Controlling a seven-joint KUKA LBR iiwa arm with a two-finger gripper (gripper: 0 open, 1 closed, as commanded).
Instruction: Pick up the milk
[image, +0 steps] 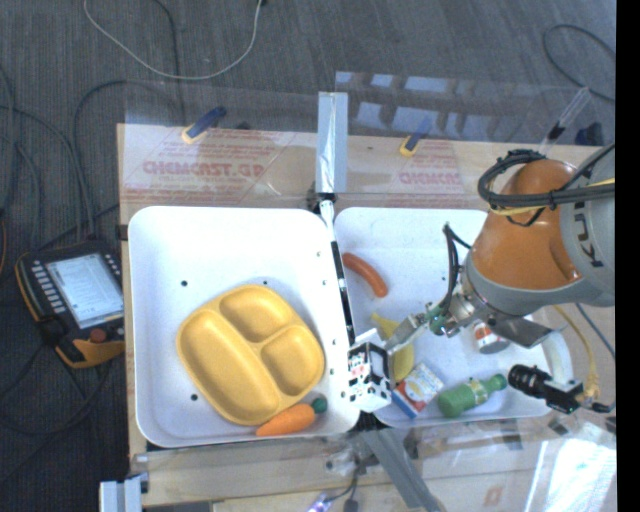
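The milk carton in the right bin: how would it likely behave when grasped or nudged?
The milk carton looks like a small boxy toy, so probably light and fairly stiff. Lying flat-sided, it should slide rather than roll. It sits crowded between the green bottle and a banana, so a nudge may shift those neighbours.

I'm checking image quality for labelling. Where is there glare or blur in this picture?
Camera view: glare streaks on the clear panel behind the bins; the right bin floor looks washed out; the gripper area is soft, so small items there are hard to read.
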